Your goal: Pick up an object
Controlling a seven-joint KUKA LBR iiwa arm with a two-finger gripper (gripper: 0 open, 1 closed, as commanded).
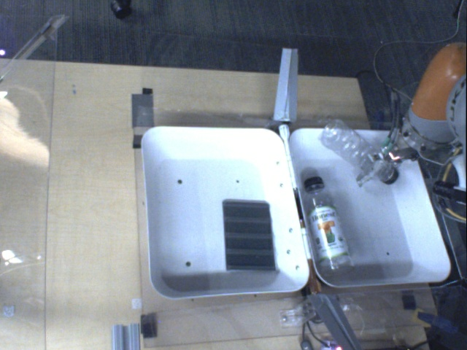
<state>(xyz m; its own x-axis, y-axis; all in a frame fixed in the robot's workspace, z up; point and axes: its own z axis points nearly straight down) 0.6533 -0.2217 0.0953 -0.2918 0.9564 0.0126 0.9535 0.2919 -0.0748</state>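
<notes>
My hand, grip state unclear, hovers by a crumpled clear bottle lying diagonally, its long axis running upper-left to lower-right.

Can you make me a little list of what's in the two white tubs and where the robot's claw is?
left bin: a dark ridged block, lying flat
right bin: a clear bottle with a black cap and a label, lying near the left wall; a crumpled clear plastic bottle at the far end
gripper: over the right bin's far right part, beside the crumpled bottle
holding anything: cannot tell
</notes>
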